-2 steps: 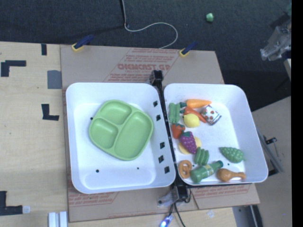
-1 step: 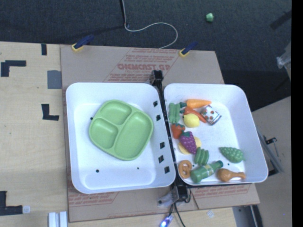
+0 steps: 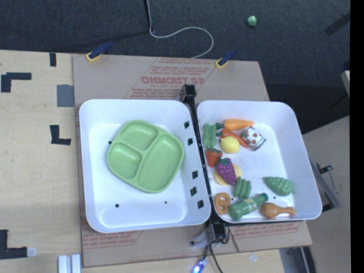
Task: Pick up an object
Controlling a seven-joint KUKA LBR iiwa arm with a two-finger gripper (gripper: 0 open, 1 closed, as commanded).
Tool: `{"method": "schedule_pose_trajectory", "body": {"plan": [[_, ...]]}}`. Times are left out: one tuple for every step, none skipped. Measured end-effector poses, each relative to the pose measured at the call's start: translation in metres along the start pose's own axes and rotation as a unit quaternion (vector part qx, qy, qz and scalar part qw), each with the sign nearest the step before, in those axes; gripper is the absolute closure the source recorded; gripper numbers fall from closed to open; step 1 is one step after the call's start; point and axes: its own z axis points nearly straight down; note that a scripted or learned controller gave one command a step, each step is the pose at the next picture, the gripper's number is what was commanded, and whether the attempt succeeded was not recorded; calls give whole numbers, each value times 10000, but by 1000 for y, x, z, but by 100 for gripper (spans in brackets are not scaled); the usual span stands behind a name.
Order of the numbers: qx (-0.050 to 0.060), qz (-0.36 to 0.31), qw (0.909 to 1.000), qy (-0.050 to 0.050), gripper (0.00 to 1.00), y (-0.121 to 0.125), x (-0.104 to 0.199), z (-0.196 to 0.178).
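Observation:
The right bin (image 3: 298, 147) holds several toy foods. An orange carrot (image 3: 238, 124) and a small red and white carton (image 3: 253, 138) lie near its far side. A yellow lemon (image 3: 230, 145) sits beside green pods (image 3: 210, 134). Purple grapes (image 3: 225, 171) lie in the middle by the left wall. A dark green leafy piece (image 3: 278, 185) rests to the right. Along the near wall are a pretzel (image 3: 222, 202), a green bottle (image 3: 247, 205) and a brown drumstick (image 3: 276, 211).
The left bin (image 3: 91, 152) holds a light green divided plate (image 3: 146, 156). Both bins stand on a cardboard sheet (image 3: 170, 75) held by yellow and blue clamps. A white cable (image 3: 182, 33) loops at the back. A small green object (image 3: 252, 20) lies on the dark floor.

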Motion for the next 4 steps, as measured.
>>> {"method": "schedule_pose_trajectory", "body": {"plan": [[-30, -38, 10000, -5, 100, 4, -4, -28], [-29, -41, 10000, -11, 100, 4, -4, -37], [-31, -43, 10000, -18, 100, 5, -4, -48], [-36, -46, 10000, -24, 100, 5, -3, -58]]}}
